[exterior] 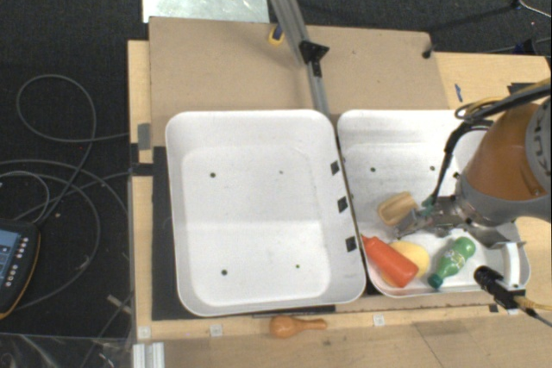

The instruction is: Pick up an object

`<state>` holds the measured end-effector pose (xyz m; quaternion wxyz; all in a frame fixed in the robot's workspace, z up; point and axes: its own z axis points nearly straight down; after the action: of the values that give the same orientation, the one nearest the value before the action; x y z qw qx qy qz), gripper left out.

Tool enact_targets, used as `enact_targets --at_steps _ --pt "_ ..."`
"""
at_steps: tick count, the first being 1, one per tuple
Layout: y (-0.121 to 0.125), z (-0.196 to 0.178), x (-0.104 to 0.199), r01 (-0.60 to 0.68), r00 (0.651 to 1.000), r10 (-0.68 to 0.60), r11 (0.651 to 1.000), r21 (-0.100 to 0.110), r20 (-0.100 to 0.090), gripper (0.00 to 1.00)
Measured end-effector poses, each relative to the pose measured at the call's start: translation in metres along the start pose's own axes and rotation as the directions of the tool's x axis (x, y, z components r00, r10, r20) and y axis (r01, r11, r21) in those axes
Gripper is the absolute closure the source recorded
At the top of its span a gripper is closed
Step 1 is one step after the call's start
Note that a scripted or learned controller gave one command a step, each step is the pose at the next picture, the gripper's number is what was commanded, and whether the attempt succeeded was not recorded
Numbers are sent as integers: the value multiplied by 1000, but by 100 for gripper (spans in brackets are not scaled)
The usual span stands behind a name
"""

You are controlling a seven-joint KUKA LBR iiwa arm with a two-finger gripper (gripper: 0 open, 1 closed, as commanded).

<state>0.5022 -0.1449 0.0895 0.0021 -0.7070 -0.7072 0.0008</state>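
Claw (424, 215) time: it hangs low in the right bin (388, 142), just beside the tan block (397, 208). Whether it is apart or together, I cannot tell. On the big bench (216, 65) sits the left bin (250, 211), and the toys crowd the right bin's near corner, likely slid there. The arm (509, 168) comes in from the right and bends down. Next come the carrot (390, 261), the green bottle (451, 261) and the lemon (412, 253). A small pear (297, 325) lies outside, on the bench edge.

Grey arm (498, 201), broad orange band, black cables looping above, metallic gripper (429, 213)
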Motion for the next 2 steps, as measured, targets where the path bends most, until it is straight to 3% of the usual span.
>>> enact_targets --at_steps 1,2 --pt "2 -13 -1 0 1000 0 1000 -7 2 100" --pt "0 -76 2 5 1000 -5 1000 -12 4 100"
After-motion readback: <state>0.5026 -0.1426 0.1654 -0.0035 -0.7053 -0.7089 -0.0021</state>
